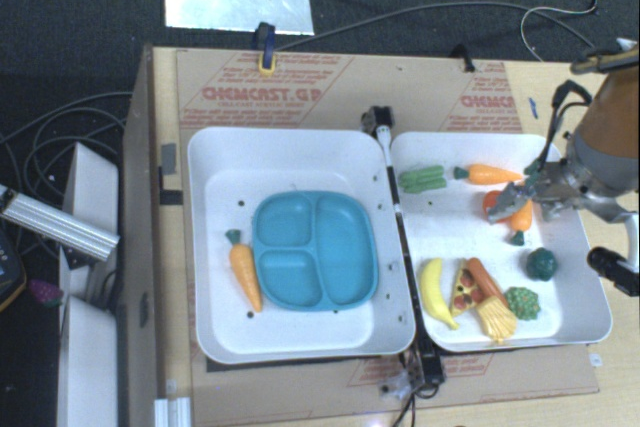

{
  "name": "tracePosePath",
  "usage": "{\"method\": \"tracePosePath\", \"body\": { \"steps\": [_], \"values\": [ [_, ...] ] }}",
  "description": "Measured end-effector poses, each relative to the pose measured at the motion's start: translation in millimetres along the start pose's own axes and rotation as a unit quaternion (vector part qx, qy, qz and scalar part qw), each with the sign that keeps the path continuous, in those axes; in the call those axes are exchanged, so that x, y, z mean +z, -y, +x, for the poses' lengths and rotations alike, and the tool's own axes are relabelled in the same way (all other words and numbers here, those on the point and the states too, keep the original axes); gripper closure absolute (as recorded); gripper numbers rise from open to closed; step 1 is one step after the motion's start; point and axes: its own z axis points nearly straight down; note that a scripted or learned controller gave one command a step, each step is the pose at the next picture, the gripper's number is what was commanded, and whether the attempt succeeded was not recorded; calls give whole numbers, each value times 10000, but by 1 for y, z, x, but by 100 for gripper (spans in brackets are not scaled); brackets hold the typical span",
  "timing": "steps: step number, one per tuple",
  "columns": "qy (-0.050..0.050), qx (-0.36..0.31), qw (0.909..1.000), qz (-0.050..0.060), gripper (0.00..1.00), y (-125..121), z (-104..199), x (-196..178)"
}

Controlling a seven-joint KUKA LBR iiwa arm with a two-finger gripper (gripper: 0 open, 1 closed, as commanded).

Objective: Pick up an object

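The arm (pixel 612 130) reaches in from the right, its wrist low over the right bin (pixel 440 215), and its gripper (pixel 522 200) sits on a small orange-red toy (pixel 497 204); whether it is clamped on the toy cannot be told. That bin also holds one carrot (pixel 488 174), one green vegetable (pixel 423 179), one banana (pixel 435 289), one pizza slice (pixel 465 287), one sausage (pixel 484 279), one fries piece (pixel 497 317), one broccoli (pixel 522 303) and one dark green ball (pixel 542 263). The left bin (pixel 290 150) holds one blue divided plate (pixel 313 249) with one carrot (pixel 243 271) just beside it.

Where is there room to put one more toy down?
Bare floor lies in the right bin between the green toy and banana. The blue tray has free compartments. Its bottom right is crowded, around the broccoli.
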Motion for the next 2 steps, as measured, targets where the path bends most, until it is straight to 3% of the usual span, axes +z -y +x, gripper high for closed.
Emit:
{"method": "tracePosePath", "body": {
  "steps": [1,2],
  "values": [
    [0,-3,10000,12,0,-57,-27,102],
    [8,-13,10000,-15,100,-59,-28,90]
  ]
}}
